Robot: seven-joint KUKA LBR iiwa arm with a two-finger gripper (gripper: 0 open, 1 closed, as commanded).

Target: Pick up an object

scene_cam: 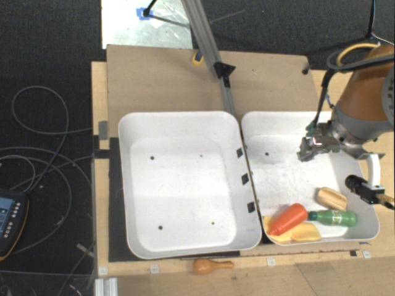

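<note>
Claw (307,151) hangs over the right bin (271,134), nothing between its tips; whether they are apart, I cannot tell. Along that bin's near edge, left to right: orange carrot (287,219), yellow piece (304,232), green bottle (334,217), tan roll (332,197).

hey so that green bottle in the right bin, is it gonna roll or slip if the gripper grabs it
Likely yes. The green bottle lies on its side and looks round, so a nudge may roll it. Its glossy surface could slip between fingers. The orange carrot beside it might block rolling leftward.
</note>
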